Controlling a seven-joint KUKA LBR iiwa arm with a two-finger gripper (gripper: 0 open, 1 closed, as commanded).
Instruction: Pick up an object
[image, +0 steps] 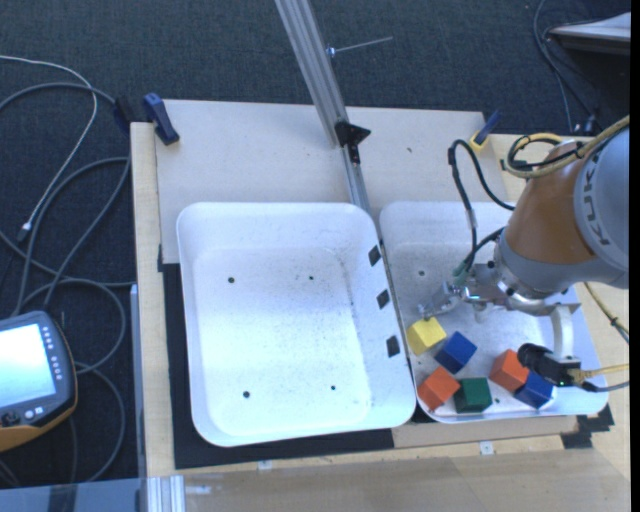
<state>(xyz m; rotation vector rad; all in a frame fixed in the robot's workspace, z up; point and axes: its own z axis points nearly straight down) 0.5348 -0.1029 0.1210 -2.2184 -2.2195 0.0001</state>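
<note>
Several small blocks lie in the near part of the right bin (425, 225): a yellow block (427, 333), a blue block (458, 351), an orange block (438, 385), a green block (473, 395), a second orange block (510, 369) and a second blue block (535, 390). My gripper (445, 300) hangs low over the bin's middle, just above and behind the yellow block. I see nothing held in it. The orange-banded wrist (545, 215) covers the bin's right side.
The left bin (200, 235) sits beside the right one, with a shared rim between them. A slanted metal post (325, 90) rises from the back of the bench. Black cables (465, 190) loop near the arm. A pendant (30, 375) lies at the far left.
</note>
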